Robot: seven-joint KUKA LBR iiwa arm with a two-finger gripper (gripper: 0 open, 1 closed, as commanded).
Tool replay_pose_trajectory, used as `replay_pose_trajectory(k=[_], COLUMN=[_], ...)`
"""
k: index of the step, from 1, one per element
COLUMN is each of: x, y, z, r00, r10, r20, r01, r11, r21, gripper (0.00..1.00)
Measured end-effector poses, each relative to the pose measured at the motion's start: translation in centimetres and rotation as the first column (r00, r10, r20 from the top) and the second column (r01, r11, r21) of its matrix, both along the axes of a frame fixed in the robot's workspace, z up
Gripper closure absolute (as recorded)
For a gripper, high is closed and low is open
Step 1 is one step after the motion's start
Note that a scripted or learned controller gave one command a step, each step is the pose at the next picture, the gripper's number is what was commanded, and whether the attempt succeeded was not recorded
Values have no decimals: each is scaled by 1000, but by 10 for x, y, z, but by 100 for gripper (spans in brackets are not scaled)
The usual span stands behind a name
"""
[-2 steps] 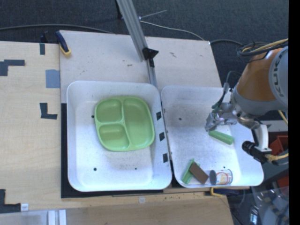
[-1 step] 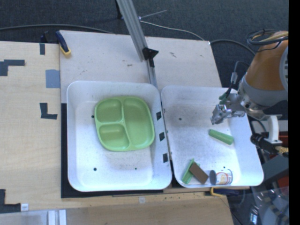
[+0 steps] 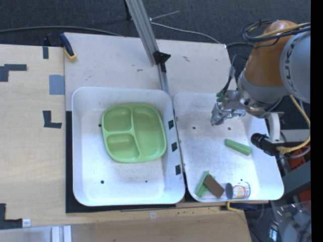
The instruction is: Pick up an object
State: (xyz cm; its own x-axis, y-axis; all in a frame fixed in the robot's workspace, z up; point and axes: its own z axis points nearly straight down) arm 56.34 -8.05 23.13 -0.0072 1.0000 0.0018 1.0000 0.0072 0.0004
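Bench w/ two white bins; my gripper (image 3: 218, 119) hovers over right bin (image 3: 194, 135), fingers unreadable, can't tell. Nearest pick: green stick (image 3: 237, 146), near-right of it. Risk: descend off-target, grab nothing; near-edge clutter (image 3: 222, 187) too tight.

- You have two white bins: left bin (image 3: 83, 150), right bin (image 3: 194, 140).
- One green divided plate (image 3: 134, 133).
- One green stick (image 3: 237, 146).
- One green-and-brown block (image 3: 209, 185).
- One small can (image 3: 238, 190).
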Motion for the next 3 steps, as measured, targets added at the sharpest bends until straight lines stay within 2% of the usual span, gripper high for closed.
replay_pose_trajectory(k=[2, 3], x=[31, 44], y=[85, 148], z=[-10, -10], r00=[1000, 1000], r10=[-1, 1], r20=[-2, -2], r01=[1, -1], r11=[1000, 1000], r21=[-1, 0], gripper=[100, 100])
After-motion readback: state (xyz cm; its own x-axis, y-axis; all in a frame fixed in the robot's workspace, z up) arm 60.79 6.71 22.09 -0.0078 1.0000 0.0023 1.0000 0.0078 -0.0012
